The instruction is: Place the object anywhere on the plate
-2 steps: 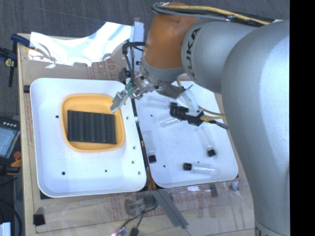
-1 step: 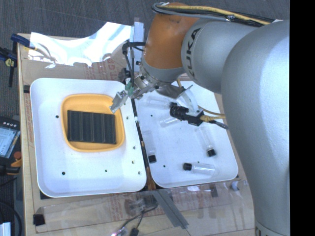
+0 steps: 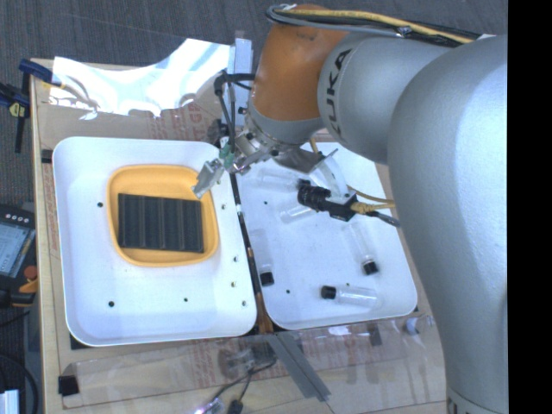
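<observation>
A yellow plate (image 3: 129, 182) with a dark ridged insert (image 3: 162, 222) lies in the left white bin (image 3: 86, 300). Several clear tubes with black caps lie in the right white bin (image 3: 302, 313): one (image 3: 349, 295) near the front, one (image 3: 366, 257) at the right, one (image 3: 264, 272) by the left wall. My gripper (image 3: 208, 179) hangs over the plate's upper right corner, just left of the wall between the bins. Its tip is a small grey shape, and I cannot make out anything held in it.
The big grey arm with its orange band (image 3: 293, 67) covers the back of the right bin and the view's right side. Crumpled foil (image 3: 164, 80) lies behind the left bin. A handheld device (image 3: 13, 248) sits off the bench's left edge.
</observation>
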